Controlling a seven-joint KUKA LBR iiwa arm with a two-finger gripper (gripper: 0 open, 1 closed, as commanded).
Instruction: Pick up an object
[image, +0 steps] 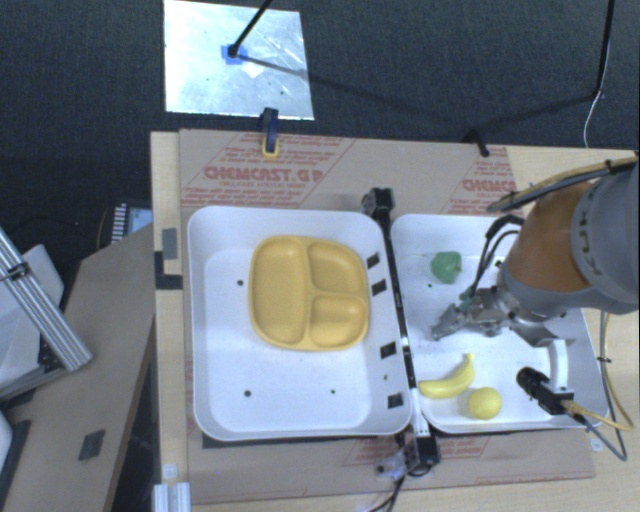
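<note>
Over the right bin (420, 235) my fingers (447, 324) hang low, and I cannot tell how wide they are open; nothing sits between them. Near me lies the banana (447, 379), beside the lemon (483, 402). I should go straight down across its middle.

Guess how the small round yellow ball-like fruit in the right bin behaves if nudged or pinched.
The small round yellow fruit looks near-spherical, so a nudge probably rolls it, likely toward the right white bin's wall. Its smooth curved skin may squirt out of a two-finger pinch unless centred. The curved yellow banana beside it could stop a leftward roll. It is probably light.
</note>
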